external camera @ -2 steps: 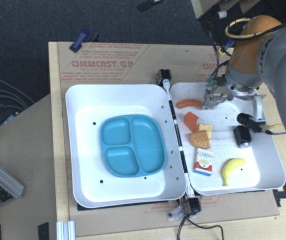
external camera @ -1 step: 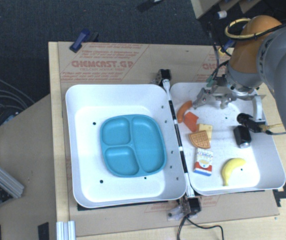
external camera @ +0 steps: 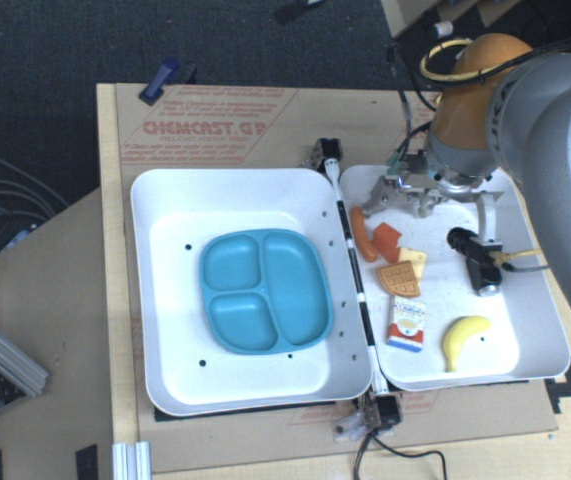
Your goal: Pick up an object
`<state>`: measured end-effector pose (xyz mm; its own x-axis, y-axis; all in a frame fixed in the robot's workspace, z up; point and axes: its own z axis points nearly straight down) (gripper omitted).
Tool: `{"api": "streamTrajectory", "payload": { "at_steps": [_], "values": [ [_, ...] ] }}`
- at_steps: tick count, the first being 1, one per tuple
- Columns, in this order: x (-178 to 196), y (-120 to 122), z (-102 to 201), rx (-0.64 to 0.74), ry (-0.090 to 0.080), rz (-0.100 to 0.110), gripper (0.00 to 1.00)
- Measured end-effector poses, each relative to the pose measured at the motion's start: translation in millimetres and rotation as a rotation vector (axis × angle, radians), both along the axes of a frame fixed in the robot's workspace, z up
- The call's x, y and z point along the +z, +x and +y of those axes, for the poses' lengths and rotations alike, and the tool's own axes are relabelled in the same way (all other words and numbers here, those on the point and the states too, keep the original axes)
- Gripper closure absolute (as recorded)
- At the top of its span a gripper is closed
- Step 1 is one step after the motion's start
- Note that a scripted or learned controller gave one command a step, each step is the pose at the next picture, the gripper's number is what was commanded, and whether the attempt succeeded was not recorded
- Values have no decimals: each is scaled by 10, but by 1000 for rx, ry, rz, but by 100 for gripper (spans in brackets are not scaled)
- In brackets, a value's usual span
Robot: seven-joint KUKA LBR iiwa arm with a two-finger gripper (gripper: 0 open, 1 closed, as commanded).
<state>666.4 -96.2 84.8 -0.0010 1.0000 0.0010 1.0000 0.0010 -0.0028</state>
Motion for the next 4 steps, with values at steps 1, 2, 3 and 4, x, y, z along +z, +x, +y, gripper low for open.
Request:
{"api": "streamTrajectory", "payload": {
  "at_steps": [1, 2, 3, 4],
  "values": [
    [107, 7, 1, 0, 0, -2, 100],
    [104, 5, 1, 0, 0, -1, 0],
    [-7, -882, -46, -2, 0, 0, 0],
    [97, -874, -42, -2, 0, -3, 100]
  ]
}}
